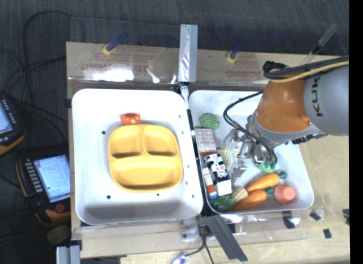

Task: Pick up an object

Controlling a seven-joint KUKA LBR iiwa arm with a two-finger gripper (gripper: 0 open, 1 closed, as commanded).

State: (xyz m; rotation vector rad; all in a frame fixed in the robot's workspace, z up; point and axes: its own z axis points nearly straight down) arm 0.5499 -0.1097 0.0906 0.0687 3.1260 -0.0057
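1. Two white bins are seen side by side on the counter [76, 53]; the left bin [85, 143] holds a yellow compartment tray [145, 156], with a small red block [131, 118] just beyond the tray's far edge.
2. The right bin [303, 169] is crowded: a green knobbly object [209, 121] lies near its far left, small boxes [212, 163] are lined along its left wall, and two toy carrots [258, 189] and a round pink object [286, 193] lie at its near side.
3. The gripper [252, 154] is lowered into the right bin, just above the carrots and beside the boxes.
4. Whether the fingers are open or closed cannot be told; nothing is seen between them.
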